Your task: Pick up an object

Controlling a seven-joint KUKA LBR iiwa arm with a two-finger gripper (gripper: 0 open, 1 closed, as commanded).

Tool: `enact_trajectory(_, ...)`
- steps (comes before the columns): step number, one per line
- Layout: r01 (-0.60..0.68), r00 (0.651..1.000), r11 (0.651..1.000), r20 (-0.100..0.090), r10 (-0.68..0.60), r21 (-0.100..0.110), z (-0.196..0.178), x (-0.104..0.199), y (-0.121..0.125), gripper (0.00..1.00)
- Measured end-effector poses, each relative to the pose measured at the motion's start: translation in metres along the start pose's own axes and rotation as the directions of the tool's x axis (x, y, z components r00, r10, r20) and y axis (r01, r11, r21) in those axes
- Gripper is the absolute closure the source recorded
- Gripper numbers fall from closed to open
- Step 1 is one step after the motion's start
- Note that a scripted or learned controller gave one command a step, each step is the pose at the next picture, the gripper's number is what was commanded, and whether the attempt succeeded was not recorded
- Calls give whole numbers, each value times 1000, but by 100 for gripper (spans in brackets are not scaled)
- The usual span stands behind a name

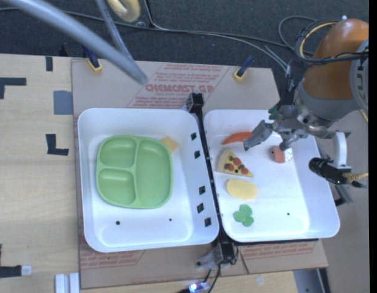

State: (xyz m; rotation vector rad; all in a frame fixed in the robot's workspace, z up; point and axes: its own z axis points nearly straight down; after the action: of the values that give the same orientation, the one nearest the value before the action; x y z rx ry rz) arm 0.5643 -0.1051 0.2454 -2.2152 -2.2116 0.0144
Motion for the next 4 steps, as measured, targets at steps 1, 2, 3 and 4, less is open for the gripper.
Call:
enact_trajectory(1,3,1000,1000,1,-3,-13,-7,0,2,0)
enact_trajectory(2,3,1000,1000,2,-3,-9,53,1,11,0)
enact_trajectory(3,2,1000,1000,2,-2,-8,98,-4,7,0)
enact_trajectory(4,2,1000,1000,2,-2,-9,143,-5,3,0)
